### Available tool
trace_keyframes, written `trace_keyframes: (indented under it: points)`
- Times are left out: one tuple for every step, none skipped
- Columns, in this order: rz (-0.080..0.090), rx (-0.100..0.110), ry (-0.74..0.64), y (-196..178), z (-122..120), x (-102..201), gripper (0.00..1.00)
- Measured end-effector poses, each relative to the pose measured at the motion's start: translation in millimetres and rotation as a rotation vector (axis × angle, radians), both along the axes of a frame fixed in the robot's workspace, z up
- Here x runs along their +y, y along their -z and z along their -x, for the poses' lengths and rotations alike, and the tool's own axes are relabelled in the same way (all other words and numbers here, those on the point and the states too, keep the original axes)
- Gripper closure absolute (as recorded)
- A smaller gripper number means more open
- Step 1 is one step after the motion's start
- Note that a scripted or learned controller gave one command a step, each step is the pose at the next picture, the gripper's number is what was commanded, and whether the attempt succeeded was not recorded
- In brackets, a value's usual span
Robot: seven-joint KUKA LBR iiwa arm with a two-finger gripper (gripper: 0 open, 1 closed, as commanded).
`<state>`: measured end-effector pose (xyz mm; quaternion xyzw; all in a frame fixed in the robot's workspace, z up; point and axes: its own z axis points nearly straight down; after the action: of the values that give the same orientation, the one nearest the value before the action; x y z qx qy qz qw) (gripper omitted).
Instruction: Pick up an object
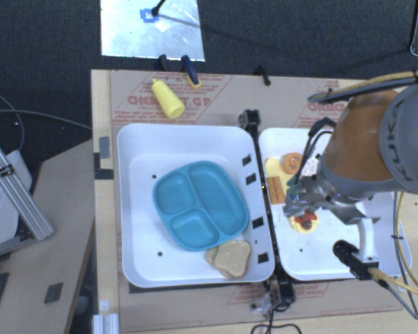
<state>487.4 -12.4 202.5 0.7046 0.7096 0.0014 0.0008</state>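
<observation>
Your main risk is a miss or a double catch. The gripper (301, 204) is down in the right bin (320, 270), right over a tight cluster of small items at the bin's left side, and they sit close enough together that a closing pinch could nudge one aside or trap two at once. The red and yellow piece (305, 221) lies just near of the tool and partly under it; a round orange piece (290, 163) sits farther away, and a yellow block (274, 166) is beside it against the divider. An orange-brown bar (275, 190) lies along the same wall, so a grab this close to the wall could scrape the rim or push the item against it instead of seating it.

You cannot tell from this slanted view whether the claw is spread or pressed together: the wrist and the dark hardware around it cover the tips. Nothing can be seen pinned between them, so don't count anything as held. Whether the tool is touching the red and yellow piece or only hovering above it is also unclear.

If you are choosing a target, the likeliest one is that red and yellow piece in the right bin. In the left bin (136, 186) you have a blue divided plate (198, 204) and a tan, bread-like piece (230, 257) at its near edge, both well apart from the arm. A yellow bottle (167, 98) lies on the bench beyond the bins.
</observation>
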Motion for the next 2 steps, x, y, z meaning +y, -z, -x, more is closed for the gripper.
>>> trace_keyframes:
  points:
    - [-0.002, -0.005, -0.004, -63.2, -0.5, 50.9, 1.00]
    - [-0.004, -0.013, -0.003, -193.3, -0.5, 85.9, 1.00]
